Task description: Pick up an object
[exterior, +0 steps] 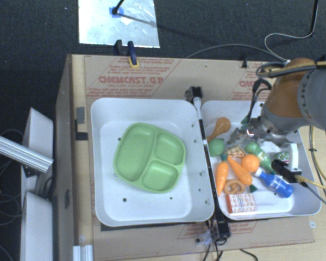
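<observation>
Nothing is seen lifted yet, so the pick is judged still to be made. The hand (249,130) is lowered into the right bin (307,203) near its far edge, just above the toy pile: carrots (234,170), an orange ball (250,162), a blue bottle (276,184). Its grip state cannot be told. A green tray (150,157) lies in the left bin (106,118). "CHEMCAST" is printed in red on the tabletop (131,80).

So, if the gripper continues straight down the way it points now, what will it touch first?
Probably the green round toy or the orange ball in the right bin, directly below the gripper. Depth is unclear from this slanted view, so I cannot say which.
</observation>
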`<state>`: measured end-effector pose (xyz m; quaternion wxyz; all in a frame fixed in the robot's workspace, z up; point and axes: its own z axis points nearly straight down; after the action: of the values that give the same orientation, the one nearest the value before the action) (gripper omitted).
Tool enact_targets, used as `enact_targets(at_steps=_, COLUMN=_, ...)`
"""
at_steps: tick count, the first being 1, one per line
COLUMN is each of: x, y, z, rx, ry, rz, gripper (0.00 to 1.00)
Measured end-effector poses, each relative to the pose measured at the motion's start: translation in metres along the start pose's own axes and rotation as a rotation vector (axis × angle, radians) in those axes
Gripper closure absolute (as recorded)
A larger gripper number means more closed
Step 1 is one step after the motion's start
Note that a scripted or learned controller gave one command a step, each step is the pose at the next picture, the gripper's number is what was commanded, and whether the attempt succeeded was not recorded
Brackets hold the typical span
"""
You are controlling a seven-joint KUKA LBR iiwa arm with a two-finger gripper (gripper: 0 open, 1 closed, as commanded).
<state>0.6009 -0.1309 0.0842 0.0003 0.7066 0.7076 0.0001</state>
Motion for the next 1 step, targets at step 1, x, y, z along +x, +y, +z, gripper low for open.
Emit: enact_targets(at_steps=1, x=0.0313, y=-0.0113, z=-0.0035, rx=-0.012, ry=-0.018, rz=0.009, gripper=0.0)
